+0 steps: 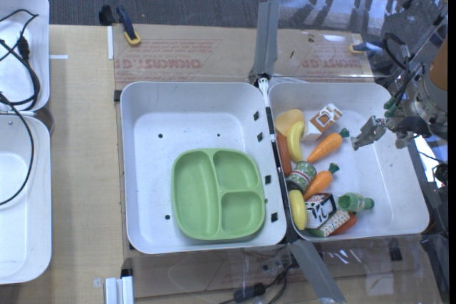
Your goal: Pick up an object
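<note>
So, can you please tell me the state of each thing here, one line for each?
Gripper: over the right bin, holding nothing.
Green tray: flat in the left bin, nothing on it.
Upper carrot: lying loose.
Green bottle: on its side.
Right bin: toys heaped along its left side.

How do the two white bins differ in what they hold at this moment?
The left bin holds a single green divided tray, lying flat; the right bin holds a heap of small toy foods, among them carrots, crowded along its left wall. The gripper hangs over the right bin, not the left bin. Both are shallow, white and side by side.
</note>
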